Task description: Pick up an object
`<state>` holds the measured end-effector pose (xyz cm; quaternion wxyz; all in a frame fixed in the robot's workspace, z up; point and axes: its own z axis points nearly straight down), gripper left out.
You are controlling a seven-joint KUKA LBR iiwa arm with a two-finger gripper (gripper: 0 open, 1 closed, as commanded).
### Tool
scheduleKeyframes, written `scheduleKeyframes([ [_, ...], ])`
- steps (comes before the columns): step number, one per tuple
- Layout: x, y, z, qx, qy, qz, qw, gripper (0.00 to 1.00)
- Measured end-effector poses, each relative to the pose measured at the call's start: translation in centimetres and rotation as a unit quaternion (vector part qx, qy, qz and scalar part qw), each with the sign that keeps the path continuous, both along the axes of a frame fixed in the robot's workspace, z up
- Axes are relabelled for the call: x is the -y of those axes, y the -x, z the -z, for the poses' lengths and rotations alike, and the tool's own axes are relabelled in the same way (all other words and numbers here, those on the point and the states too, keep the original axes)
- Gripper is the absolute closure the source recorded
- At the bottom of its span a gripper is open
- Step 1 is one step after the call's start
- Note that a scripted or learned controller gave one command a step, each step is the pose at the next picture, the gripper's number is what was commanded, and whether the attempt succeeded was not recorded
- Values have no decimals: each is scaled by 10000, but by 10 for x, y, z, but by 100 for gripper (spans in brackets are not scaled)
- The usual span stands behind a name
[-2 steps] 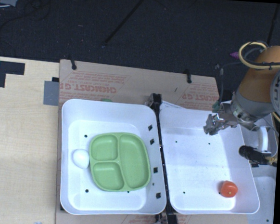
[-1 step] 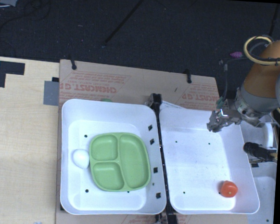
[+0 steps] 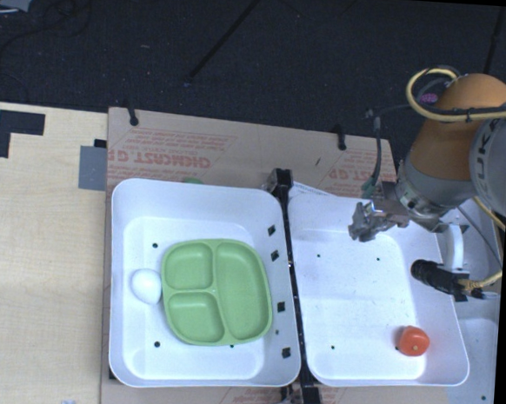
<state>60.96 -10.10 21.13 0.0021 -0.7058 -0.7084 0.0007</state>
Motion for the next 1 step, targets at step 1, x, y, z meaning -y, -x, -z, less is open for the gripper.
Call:
scheduleKeyframes([
  [1,-57,-8,4,4,-2,-4,10000,100],
])
